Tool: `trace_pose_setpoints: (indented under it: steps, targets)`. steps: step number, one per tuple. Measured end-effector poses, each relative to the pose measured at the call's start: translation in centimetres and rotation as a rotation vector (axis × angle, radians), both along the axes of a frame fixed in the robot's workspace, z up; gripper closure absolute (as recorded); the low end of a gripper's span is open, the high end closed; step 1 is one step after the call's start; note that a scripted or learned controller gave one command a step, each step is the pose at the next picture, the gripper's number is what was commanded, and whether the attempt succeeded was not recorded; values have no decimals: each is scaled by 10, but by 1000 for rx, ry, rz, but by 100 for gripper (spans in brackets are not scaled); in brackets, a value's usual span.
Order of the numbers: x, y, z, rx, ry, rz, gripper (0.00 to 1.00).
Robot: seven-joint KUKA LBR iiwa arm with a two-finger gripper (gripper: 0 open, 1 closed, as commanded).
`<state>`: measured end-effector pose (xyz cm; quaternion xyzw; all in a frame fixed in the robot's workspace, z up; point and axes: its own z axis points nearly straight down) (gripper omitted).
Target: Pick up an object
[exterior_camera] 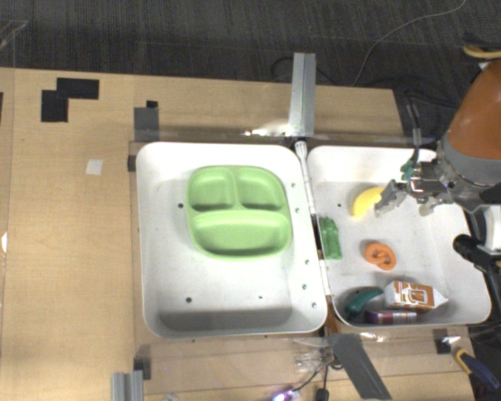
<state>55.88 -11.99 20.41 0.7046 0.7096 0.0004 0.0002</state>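
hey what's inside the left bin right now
The left bin holds one thing, a green divided plate lying flat near its middle, with nothing in its three compartments. Whatever lies under the plate is covered. The other items sit in the right bin.

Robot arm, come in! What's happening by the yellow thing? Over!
Gripper low in right bin, beside yellow object. Nothing seen held. Orange ring, green block, carton lying nearby.

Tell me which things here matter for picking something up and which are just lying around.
Job-related: end effector; yellow banana-like toy beside it; orange ring; small carton; green packet; dark green tool.

Just there: green divided plate; left bin; right bin.
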Motion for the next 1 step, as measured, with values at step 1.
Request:
trace_pose_setpoints:
  steps: [1]
  targets:
    - [22,76,-21,0,1,58,0]
